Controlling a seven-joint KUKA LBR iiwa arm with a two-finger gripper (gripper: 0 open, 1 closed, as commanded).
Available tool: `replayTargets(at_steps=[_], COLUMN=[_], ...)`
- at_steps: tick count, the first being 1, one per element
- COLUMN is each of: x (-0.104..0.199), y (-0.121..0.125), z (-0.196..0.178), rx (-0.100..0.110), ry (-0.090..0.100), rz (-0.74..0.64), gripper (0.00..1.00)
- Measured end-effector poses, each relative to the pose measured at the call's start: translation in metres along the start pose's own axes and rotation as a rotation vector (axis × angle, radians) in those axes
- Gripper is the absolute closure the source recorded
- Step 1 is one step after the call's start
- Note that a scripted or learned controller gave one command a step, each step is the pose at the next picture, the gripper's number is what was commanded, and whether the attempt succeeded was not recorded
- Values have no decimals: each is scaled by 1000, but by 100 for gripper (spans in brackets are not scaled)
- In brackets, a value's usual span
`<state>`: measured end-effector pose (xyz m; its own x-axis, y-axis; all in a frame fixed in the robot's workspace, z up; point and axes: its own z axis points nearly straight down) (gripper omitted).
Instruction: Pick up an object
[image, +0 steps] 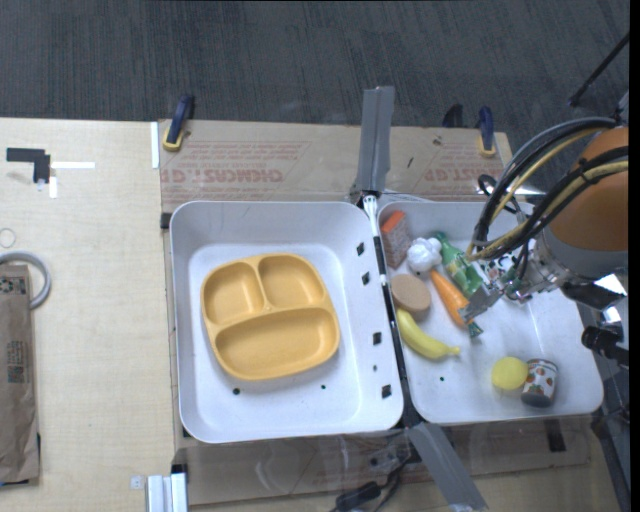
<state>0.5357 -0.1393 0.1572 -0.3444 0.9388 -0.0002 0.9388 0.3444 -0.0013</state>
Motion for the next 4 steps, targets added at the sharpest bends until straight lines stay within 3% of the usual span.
replayTargets(at_steps=[1,2,3,4], x=[0,-30,1,-1], y=[17,21,35,34], z=[66,-17,66,57], rx=[-1,0,0,0], ry=[-1,-1,-1,-2], rz=[-53,349,164,169], gripper=[0,0,0,100])
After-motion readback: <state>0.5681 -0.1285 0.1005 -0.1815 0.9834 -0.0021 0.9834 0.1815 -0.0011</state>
